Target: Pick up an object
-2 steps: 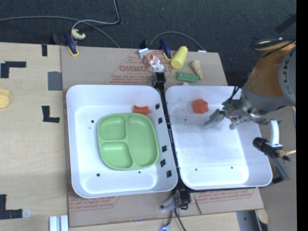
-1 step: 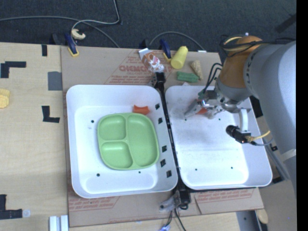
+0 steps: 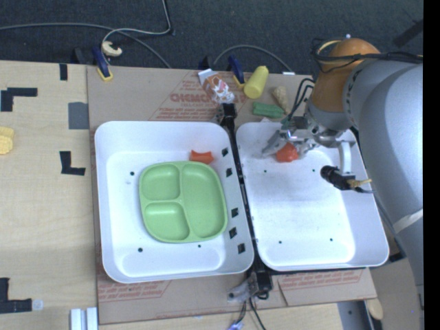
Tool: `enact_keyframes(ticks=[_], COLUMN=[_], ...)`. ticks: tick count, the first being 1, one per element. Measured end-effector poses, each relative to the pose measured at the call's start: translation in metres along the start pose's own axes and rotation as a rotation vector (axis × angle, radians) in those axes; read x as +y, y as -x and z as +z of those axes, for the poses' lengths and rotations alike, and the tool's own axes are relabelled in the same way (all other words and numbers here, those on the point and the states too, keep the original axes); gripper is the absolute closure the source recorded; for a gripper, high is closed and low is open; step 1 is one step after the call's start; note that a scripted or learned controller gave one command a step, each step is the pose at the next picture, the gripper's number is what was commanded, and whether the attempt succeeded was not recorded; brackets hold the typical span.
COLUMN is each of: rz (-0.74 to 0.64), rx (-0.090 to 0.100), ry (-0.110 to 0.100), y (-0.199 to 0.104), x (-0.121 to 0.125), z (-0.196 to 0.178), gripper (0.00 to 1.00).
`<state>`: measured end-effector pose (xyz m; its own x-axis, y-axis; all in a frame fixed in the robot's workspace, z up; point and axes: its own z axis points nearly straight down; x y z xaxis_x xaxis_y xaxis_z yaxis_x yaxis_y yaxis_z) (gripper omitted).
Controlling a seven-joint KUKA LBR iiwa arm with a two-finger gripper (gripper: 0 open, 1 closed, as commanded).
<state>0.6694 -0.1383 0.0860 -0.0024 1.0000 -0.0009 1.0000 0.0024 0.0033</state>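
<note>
A small red object (image 3: 288, 155) lies at the back of the right bin (image 3: 313, 225). My gripper (image 3: 286, 145) hangs directly over it at the end of the grey arm with the orange band (image 3: 337, 74). It is open: one grey finger (image 3: 271, 145) slants out to the left of the red object and the other stands at its right. The object rests on the bin floor, low between the fingers, and I cannot tell whether they touch it.
The left bin (image 3: 117, 184) holds a green divided plate (image 3: 183, 201) and a small orange piece (image 3: 201, 157). Behind the bins on the cardboard lie a yellow object (image 3: 256, 81), a green one (image 3: 268, 108) and a small carton (image 3: 218, 86). A black fitting (image 3: 337, 176) sits by the arm.
</note>
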Motion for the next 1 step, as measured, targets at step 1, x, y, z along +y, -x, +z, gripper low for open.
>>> enact_keyframes(ticks=[1], rz=[-0.001], rx=[-0.002], ry=[0.001], y=[0.0003], x=[0.0003], z=[-0.0105], gripper=[1.00])
